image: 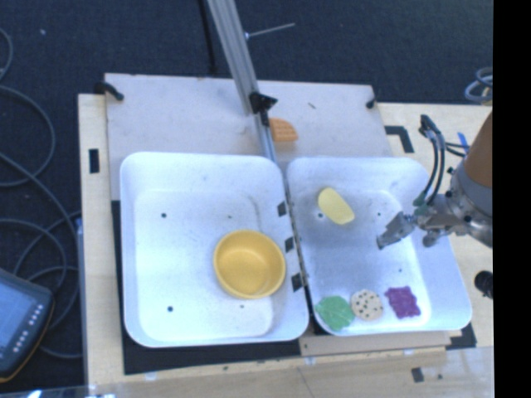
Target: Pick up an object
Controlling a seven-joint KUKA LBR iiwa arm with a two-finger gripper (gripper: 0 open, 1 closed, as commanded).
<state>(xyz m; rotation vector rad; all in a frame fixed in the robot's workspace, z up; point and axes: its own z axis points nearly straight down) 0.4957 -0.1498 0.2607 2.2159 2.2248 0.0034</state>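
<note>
Nothing being gripped yet, with gripper [397, 233] hovering over right bin [431, 305], jaws' state unclear, yellow piece [335, 206] lying up-left of them.

The bench [95, 222] is pale wood with a lighter board [182, 114] laid across its far half. Dark carpet [99, 23] surrounds it on the far and left sides. Black cables [25, 181] loop over the carpet at left. A screen device [21, 322] lies at near left. An aluminium rail [232, 44] slants in from the far side.
</note>
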